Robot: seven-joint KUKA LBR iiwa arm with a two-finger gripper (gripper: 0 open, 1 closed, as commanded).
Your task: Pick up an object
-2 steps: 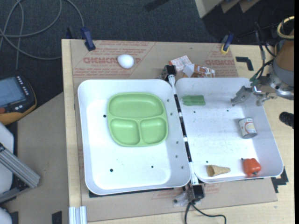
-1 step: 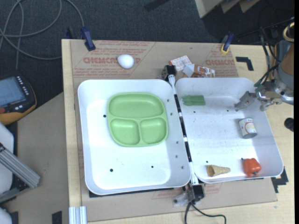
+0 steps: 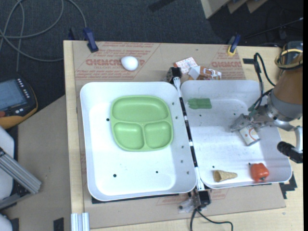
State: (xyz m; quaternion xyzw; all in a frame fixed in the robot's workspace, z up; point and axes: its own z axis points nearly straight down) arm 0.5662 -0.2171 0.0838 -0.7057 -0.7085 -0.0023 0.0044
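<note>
The arm (image 3: 288, 93) comes in from the right of the frame. Its gripper (image 3: 246, 127) is low in the right bin (image 3: 216, 88). I cannot tell how it is set. A red toy (image 3: 259, 172) and a cone (image 3: 224, 175) lie at the bottom of that bin. A green block (image 3: 199, 103) lies near its top. A green tray (image 3: 142, 122) sits in the left bin (image 3: 96, 143).

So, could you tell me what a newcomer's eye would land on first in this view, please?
Most likely the pale green divided plate, lying alone in the left bin. Next comes the grey arm reaching in from the right, its pincer low over the right bin, which also holds a green block, a tan cone and a red object. A white egg sits on the bench behind the left bin.
</note>
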